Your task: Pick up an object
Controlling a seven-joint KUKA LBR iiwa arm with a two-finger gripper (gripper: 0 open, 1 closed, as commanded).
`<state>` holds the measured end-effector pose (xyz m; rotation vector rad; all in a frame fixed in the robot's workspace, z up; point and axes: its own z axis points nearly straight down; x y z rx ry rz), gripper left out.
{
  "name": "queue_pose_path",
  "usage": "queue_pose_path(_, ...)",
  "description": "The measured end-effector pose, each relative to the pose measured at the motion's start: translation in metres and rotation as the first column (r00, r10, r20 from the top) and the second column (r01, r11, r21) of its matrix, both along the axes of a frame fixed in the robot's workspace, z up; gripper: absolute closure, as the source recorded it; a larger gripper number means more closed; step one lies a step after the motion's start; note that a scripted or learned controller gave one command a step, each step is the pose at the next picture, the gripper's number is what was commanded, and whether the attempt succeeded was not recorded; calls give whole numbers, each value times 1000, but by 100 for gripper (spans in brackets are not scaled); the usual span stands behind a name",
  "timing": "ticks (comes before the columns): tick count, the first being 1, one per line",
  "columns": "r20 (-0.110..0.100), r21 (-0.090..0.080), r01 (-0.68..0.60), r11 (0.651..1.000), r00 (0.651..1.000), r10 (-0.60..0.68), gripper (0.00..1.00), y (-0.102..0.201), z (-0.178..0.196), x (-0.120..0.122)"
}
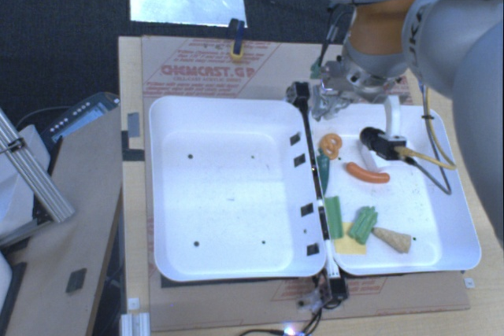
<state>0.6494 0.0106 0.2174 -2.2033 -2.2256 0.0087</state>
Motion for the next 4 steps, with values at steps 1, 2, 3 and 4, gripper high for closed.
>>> queue_pose_path(1, 28, -1, 1, 1000, 1000, -1, 100, 39, 134, 21)
queue_pose_path(2, 5, -3, 5, 1000, 1000, -5, 100, 51, 24, 18)
queue_pose_path(3, 4, -3, 9, 1000, 1000, -9, 100, 58, -12, -33)
queue_pose_path(4, 33, 1, 3, 1000, 999, -3, 100, 91, 229, 3)
